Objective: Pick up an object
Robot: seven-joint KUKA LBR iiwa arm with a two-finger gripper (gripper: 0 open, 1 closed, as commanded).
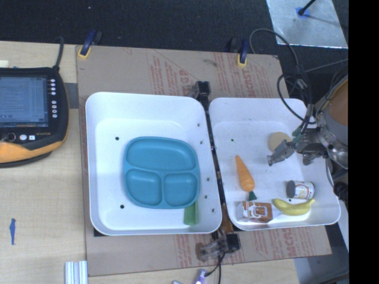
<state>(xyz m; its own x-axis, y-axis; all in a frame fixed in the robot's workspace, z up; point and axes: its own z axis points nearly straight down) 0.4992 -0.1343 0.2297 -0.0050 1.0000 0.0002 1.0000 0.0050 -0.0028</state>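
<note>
We see even, fairly bright light washing out the white bins [148, 108] at center frame, soft shadows, and slightly soft focus throughout.
</note>
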